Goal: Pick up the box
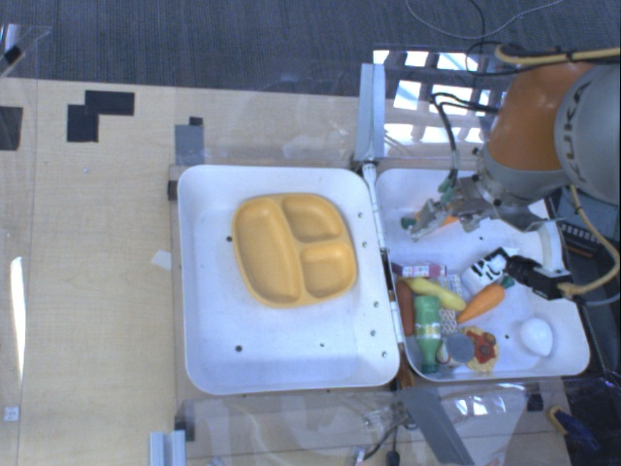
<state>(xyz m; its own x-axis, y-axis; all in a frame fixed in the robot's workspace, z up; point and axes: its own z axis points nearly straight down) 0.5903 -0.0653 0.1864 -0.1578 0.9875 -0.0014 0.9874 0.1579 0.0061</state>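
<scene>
Tool (432, 216) low over the upper part of the right bin (572, 362), at centre right of the frame; open or clenched, cannot tell. Small box (424, 272) flat in the same bin, just below the tool, above a banana (435, 292) and green bottle (427, 318). Carrot (482, 302) and white egg (536, 336) further right. Yellow divided tray (294, 247) in the left bin (204, 357).

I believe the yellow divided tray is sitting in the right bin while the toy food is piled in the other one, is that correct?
Not quite: the camera view shows the yellow divided tray in the left bin. The toy food, such as the carrot and banana, is piled in the other one, the right bin.
</scene>
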